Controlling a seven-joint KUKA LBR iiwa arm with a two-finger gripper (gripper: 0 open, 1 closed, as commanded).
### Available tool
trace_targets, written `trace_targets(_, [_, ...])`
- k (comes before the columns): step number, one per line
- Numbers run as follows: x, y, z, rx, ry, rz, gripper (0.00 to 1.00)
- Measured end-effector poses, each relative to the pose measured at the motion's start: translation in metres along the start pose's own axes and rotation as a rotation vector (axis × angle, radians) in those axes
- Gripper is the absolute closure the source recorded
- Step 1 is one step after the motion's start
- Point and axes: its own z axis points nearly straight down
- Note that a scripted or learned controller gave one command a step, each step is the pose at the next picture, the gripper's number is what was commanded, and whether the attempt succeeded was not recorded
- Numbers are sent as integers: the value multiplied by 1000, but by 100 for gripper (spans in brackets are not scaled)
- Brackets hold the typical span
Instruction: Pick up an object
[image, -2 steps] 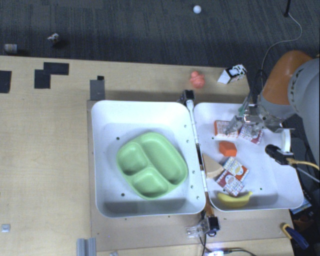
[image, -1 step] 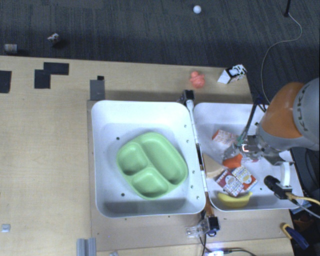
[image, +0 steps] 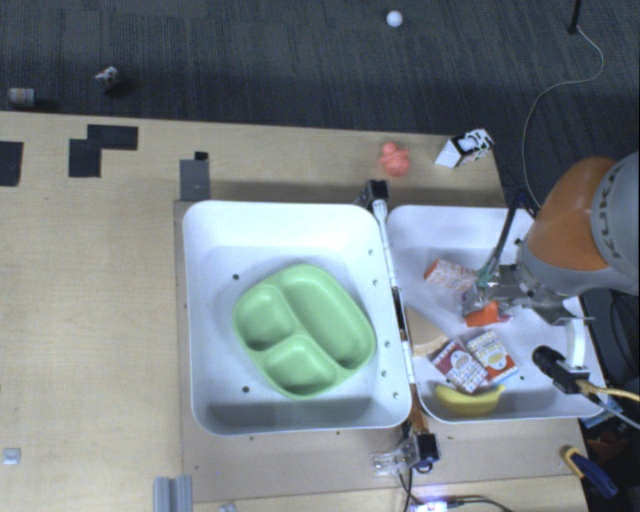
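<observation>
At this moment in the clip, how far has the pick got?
Done: the arm has reached into the right bin, with the gripper low over a small orange object. In hand: nothing is visibly gripped; the view doesn't settle whether the orange object is grasped. Left: securing and lifting one item. The banana, snack packets and the green divided plate in the left bin lie untouched.

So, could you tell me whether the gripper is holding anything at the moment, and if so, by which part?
It cannot be told. The gripper sits low in the right bin, right at a small orange object, but a hold is not visible at this slant.
</observation>
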Motion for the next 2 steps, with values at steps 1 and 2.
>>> trace_targets(1, [63, -33, -84, 23, 13, -3, 100])
trace_targets(2, [120, -63, -113, 27, 13, -3, 100])
